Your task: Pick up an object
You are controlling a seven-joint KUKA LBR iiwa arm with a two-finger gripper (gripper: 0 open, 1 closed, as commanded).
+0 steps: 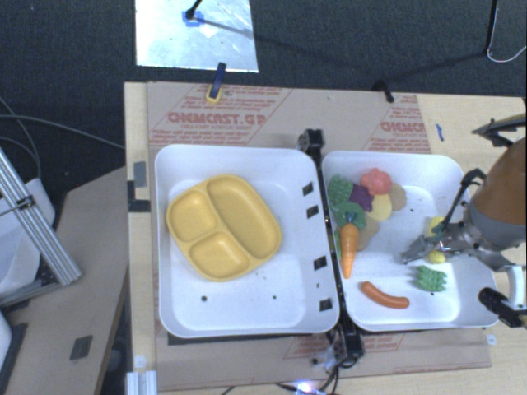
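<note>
On the table (272,113), the right bin (449,171) holds the toy food. The pincer (422,251) hangs low over its right half, fingers slightly parted, gripping nothing. A yellow piece (436,257) lies just beside it; the green toy (431,279) sits just below, the sausage (384,295) lower left, lengthwise along the near wall.

Cut off at the right edge: the arm (504,204). Partly hidden behind the gripper (422,251): a small yellow item (436,257), kind unclear.
</note>
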